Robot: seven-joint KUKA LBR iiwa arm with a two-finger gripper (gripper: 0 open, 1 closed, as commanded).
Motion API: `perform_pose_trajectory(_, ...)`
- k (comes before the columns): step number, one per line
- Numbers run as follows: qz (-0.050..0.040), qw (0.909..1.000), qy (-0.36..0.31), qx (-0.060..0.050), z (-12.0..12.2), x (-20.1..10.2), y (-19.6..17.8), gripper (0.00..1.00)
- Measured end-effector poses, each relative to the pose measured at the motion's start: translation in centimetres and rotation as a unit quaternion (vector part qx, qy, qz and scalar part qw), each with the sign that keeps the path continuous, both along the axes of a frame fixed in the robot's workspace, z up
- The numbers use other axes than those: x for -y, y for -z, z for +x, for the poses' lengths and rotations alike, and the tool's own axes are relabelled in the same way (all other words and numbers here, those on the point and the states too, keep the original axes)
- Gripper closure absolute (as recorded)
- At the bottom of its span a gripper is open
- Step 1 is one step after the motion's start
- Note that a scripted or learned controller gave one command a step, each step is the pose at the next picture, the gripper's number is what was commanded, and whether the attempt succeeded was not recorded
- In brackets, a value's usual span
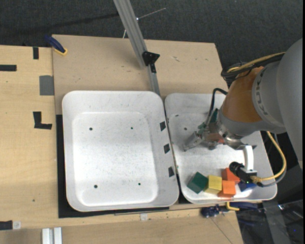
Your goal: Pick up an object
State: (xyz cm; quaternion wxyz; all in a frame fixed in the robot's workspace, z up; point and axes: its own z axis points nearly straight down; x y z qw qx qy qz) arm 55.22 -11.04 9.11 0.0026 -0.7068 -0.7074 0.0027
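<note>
1. Blocks lay clustered in the near part of the right bin (185,105), close to its near rim: a green block (196,182) at the left end, a yellow block (214,183) just beside it, then an orange block (229,187), with a red-orange block (230,175) a little farther back and a blue piece (245,186) at the right end, partly hidden by a cable.
2. The row ran roughly left to right; the blocks looked to be touching or nearly so.
3. The gripper (190,143) sat farther into the same bin, over bare floor, apart from the cluster. Its fingers pointed left and appeared slightly spread, with nothing between them.
4. Key relation: the cluster lay on the near side of the gripper and a bit to its right; the green block was the closest piece.
5. Judgement: a pick would need the gripper brought toward the near rim. Tight packing and the rim could leave little room for the fingers.
6. The left bin (112,149) showed only dark specks on its white floor.
7. A metal bar (134,29) slanted over the far edge of the bench (91,65).
</note>
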Motion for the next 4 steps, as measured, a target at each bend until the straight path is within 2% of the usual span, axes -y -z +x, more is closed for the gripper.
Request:
perform_pose_trajectory(1, 0.0008, 1.0, -0.001, 0.002, 0.1, -0.1, -1.3, 1.0)
perform_pose_trajectory(2, -0.0003, 1.0, 0.0, 0.006, 0.2, -0.1, -7.6, 1.0)
perform_pose_trajectory(4, -0.0004, 1.0, -0.001, 0.006, 0.1, -0.5, -17.2, 1.0)
